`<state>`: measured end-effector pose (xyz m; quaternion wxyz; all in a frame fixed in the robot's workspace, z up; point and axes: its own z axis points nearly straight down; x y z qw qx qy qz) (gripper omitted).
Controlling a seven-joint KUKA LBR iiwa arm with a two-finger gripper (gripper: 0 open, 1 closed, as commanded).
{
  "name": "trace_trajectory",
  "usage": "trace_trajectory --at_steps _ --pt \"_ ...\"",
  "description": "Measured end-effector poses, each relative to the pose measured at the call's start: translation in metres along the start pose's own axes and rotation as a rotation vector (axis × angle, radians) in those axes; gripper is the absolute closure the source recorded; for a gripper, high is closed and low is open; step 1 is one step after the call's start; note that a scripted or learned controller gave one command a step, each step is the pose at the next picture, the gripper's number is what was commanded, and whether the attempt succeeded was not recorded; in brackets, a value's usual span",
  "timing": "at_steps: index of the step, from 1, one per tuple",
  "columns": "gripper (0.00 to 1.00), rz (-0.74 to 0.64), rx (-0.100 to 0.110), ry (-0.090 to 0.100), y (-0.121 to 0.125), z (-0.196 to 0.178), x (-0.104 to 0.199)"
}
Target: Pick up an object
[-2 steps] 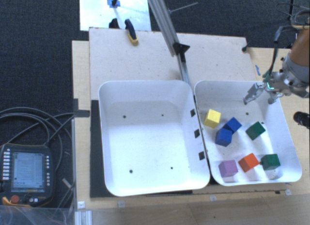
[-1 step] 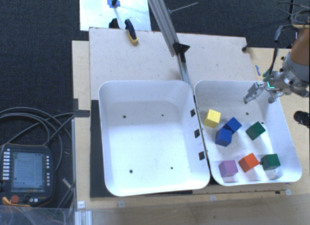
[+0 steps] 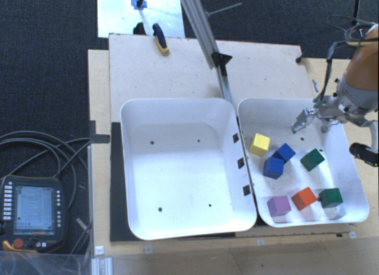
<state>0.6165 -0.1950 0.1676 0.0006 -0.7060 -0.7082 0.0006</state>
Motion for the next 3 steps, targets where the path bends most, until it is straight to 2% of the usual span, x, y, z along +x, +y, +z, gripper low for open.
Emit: trace_trajectory --at_steps 1,2,3 --pt "0.0 -0.003 -0.001 0.0 0.006 0.044 0.004" --pt "0.0 -0.002 -0.002 -0.001 0.007 0.062 0.005" --pt "1.0 -0.005 -0.005 -0.002 0.008 0.05 0.004"
